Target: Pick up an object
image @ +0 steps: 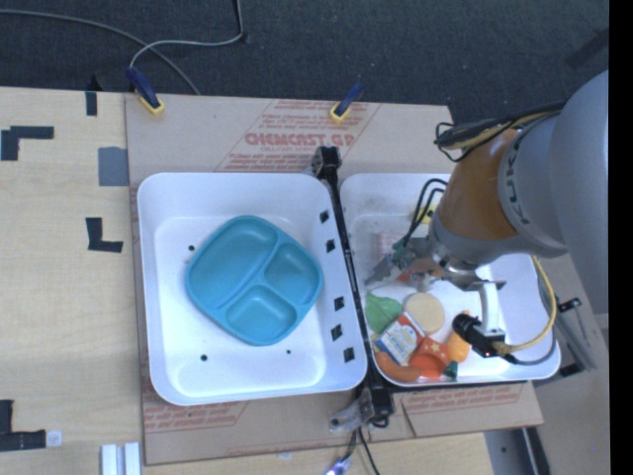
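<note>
The arm [514, 191], grey with its orange band, is seen reaching in from the right and bent down over the right bin [539, 369]. The gripper [407, 257] is lowered among the clutter near that bin's left wall; whether it is released or clenched cannot be told, as the wrist and cables cover it. No object is seen to be held. The candidate objects are heaped in the near-left corner of the right bin: a green piece [382, 312], a pale round disc [425, 312], a small printed packet [398, 342], and orange and red pieces [427, 361] at the front rim, all touching or overlapping one another. The heap lies just below the gripper in the view. A blue divided plate [255, 278] is lying alone in the left bin [158, 265], well apart from the arm. Both bins are resting on a cardboard sheet [287, 132] clipped to the tabletop [49, 265]. The step in hand is judged to be the descent or the grasp attempt itself, with the lift not yet made. The next move calls for a single item to be closed on cleanly, probably the green piece or the disc as the nearest, and then a straight lift. A failed or double grasp is thought likely, given how tightly the heap is packed against the bin wall.
</note>
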Action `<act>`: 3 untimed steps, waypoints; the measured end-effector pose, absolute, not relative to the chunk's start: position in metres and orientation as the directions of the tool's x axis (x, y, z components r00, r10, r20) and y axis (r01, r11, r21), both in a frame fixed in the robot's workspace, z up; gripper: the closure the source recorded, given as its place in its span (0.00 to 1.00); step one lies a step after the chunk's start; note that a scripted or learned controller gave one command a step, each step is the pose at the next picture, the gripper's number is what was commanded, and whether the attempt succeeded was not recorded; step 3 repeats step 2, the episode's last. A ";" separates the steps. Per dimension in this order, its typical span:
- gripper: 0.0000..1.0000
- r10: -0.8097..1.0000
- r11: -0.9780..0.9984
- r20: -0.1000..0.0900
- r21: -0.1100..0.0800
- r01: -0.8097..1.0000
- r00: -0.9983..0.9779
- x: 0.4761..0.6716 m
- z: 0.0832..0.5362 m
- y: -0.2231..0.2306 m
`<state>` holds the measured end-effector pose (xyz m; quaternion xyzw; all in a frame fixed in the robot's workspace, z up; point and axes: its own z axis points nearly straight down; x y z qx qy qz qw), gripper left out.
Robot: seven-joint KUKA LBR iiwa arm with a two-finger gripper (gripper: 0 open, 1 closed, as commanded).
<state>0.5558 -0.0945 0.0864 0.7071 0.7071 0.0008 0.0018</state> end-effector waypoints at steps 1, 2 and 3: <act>0.00 1.000 0.002 -0.001 0.005 1.000 -0.002 0.612 0.086 -0.117; 1.00 1.000 0.002 -0.001 0.004 1.000 -0.002 0.611 0.096 -0.117; 1.00 1.000 0.002 -0.001 0.004 1.000 -0.002 0.611 0.096 -0.117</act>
